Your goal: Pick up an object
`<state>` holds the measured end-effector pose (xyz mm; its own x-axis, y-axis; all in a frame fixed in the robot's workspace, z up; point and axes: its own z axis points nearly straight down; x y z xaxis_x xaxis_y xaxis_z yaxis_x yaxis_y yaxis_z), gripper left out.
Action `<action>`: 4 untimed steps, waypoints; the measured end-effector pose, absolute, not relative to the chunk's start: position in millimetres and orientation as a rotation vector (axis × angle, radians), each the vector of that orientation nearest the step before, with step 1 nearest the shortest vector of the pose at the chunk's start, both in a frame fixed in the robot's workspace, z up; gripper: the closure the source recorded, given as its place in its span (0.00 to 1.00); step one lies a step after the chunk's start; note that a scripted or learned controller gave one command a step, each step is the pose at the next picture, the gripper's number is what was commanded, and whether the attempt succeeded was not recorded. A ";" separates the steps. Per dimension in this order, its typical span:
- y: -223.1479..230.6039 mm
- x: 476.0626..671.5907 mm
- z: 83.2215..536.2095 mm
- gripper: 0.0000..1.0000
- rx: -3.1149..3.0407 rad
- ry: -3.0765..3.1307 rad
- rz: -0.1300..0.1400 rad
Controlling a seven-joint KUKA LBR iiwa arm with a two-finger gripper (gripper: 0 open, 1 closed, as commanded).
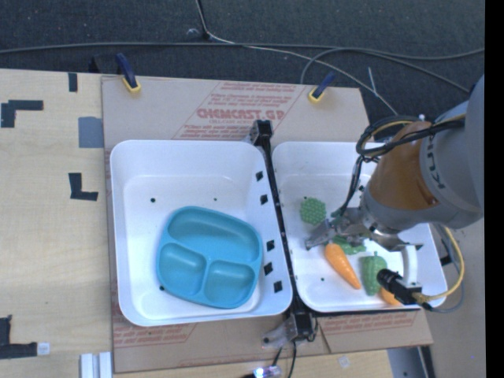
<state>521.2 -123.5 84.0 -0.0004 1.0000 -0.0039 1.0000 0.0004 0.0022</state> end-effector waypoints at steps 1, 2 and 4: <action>-122.4 521.7 96.3 1.00 2.219 2.221 0.001; -121.9 513.7 154.3 1.00 2.220 2.222 0.002; -125.2 510.4 218.6 1.00 2.221 2.223 0.000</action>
<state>510.4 -125.2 218.6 -0.0010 1.0000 0.0003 1.0000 0.0010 -0.0007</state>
